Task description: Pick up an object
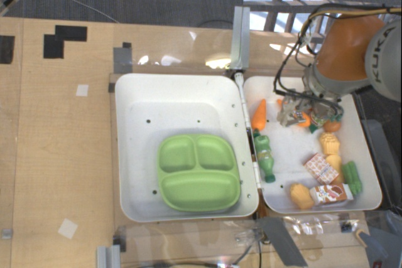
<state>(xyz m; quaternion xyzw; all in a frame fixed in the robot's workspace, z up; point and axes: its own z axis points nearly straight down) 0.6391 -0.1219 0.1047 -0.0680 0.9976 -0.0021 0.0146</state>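
Nearest us, the left bin (132,135) has bare floor around a green divided plate (198,171). The right bin (276,198) crowds toy food (323,179) along its right wall. Farther back, the gripper (308,111) hangs low over an orange piece (331,125); we cannot tell its grasp.

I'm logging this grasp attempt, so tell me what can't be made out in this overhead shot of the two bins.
- Gripper: whether it is open or shut, blurred and tangled with cables under the wrist, camera view.
- Orange item beside it: partly covered by the gripper, so its identity and any contact are unclear.
- Print on the small carton: too small to read.
- Arm: cut off by the right edge.
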